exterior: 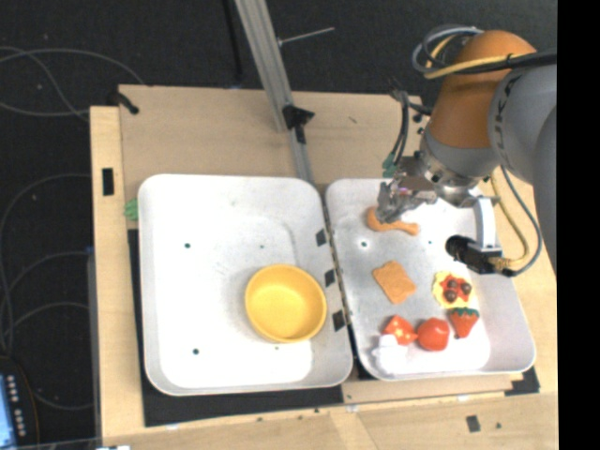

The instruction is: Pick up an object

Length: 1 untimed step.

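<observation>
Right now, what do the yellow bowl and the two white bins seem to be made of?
Yellow bowl: probably plastic, by its even colour and soft sheen. Left bin and right bin: likely moulded plastic, matte white with rounded corners and faint scuffs; coated metal is possible.

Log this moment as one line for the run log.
gripper: low in right bin, over orange curved piece | grasp: unconfirmed | left bin: yellow bowl
</observation>
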Tool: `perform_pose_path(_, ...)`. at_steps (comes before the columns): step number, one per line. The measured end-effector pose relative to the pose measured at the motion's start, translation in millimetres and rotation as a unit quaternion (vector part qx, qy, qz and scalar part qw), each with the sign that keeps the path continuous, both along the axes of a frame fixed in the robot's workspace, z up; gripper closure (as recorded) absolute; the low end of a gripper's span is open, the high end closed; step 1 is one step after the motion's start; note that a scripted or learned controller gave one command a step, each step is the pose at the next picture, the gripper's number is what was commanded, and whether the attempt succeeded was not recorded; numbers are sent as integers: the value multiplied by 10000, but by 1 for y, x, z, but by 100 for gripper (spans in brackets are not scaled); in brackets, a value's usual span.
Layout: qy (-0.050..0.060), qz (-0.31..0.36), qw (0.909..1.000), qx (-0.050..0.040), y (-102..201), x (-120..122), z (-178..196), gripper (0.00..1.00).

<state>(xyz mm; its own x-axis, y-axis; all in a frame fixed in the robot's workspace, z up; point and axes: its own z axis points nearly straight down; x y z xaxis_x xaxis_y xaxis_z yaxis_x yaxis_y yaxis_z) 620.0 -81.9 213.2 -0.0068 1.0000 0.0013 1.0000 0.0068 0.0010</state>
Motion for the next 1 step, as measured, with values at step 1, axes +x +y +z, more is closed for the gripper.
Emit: perform_pose_path(1,-6,4,10000,3,44,7,9,100)
